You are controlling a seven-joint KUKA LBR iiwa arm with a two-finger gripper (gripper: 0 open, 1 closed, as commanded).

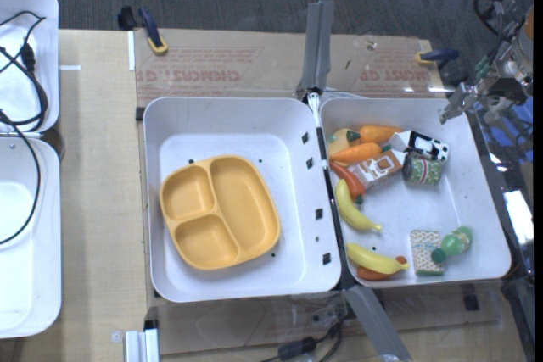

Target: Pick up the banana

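I can't tell my gripper's (465,102) state; it hangs over the right bin's (475,208) far right corner. The banana (355,208) lies unheld near that bin's left wall, with a second banana (376,258) nearer its front edge.

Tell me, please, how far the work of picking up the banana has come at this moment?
Nothing looks done yet. The curved yellow plastic banana lies on the floor of the shallow white right-hand bin, and a second yellow banana lies near the front wall. The arm's tool is at the bin's far right corner, apart from both. Left: approach, descend, grasp, lift.
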